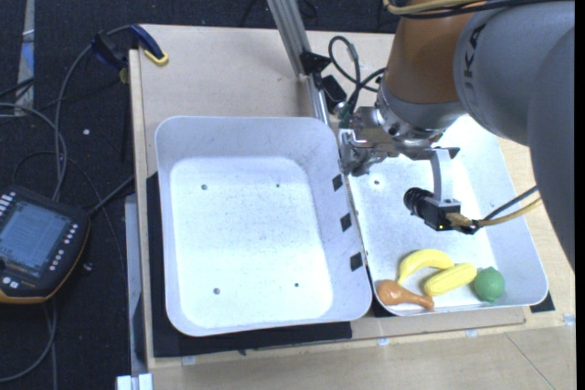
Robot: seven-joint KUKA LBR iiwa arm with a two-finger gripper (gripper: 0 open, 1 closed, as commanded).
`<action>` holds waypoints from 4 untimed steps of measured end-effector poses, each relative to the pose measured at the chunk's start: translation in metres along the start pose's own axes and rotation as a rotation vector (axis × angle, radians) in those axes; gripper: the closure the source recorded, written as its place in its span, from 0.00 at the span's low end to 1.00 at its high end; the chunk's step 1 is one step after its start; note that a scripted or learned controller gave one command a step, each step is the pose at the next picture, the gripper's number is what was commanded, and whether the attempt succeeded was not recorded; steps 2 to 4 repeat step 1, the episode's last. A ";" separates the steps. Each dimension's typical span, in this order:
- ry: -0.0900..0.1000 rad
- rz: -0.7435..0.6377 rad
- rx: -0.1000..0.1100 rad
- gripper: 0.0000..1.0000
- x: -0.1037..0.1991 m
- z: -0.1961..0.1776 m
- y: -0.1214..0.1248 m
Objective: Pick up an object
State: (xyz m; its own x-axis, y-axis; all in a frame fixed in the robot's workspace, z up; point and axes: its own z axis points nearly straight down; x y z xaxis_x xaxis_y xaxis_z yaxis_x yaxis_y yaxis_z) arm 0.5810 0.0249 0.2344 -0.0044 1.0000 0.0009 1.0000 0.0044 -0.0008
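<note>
Clearly, nothing is yet carried by the hand, which is seen low at the far left edge of the right bin, beside the wall shared with the left bin. Whether it is open or closed cannot be told. A yellow banana, a second yellow piece, a green fruit and an orange piece are crowded well apart from the hand, at the near end. A miss is judged likely, since neighbours may be pushed aside.

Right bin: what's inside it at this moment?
The right bin holds a yellow banana, another yellow piece, an orange piece and a green one. The arm covers its far end.
</note>
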 end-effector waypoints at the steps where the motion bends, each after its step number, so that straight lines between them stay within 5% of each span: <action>1: 0.000 0.000 -0.001 1.00 0.056 -0.010 0.006; 4: 0.000 0.000 -0.001 1.00 0.056 -0.010 0.006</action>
